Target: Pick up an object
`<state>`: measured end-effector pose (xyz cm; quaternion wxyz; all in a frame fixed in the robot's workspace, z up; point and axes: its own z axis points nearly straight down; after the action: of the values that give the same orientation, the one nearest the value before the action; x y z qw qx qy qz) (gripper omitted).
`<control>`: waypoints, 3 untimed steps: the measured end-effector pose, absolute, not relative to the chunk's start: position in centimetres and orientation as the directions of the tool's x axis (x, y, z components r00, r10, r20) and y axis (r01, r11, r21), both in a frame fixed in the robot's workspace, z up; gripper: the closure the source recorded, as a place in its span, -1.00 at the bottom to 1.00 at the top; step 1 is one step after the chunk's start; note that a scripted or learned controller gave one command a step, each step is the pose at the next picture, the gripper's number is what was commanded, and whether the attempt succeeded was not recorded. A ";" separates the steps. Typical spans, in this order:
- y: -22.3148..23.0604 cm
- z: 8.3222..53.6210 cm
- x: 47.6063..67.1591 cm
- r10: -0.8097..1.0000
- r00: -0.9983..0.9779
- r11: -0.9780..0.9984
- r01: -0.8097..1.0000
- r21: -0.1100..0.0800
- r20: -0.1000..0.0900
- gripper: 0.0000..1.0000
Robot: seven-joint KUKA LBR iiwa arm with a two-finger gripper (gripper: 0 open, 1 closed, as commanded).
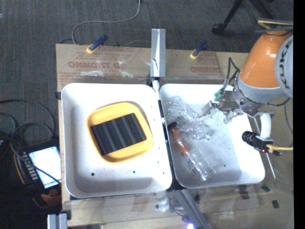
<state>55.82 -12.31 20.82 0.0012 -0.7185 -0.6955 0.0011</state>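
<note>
The clear plastic bottle point(189, 142) lies on its side in the right bin point(248, 168), running from about 11 o'clock to 5 o'clock across the floor of the bin. It is transparent and crumpled, with an orange-brown part near its left side and a dark cap end close to the wall between the bins. The gripper point(218, 109) hangs at 2 o'clock from the bottle, over the upper part of the same bin; its thin fingers stand apart, with nothing between them. In the left bin point(76, 175) rests a yellow tray with black grid point(120, 130).
</note>
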 end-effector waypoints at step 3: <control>-10.5 9.3 59.4 0.980 -0.197 0.197 0.980 0.019 -0.012 -1.00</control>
<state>59.41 -10.45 9.28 -0.0107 -0.6335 -0.7737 -0.0035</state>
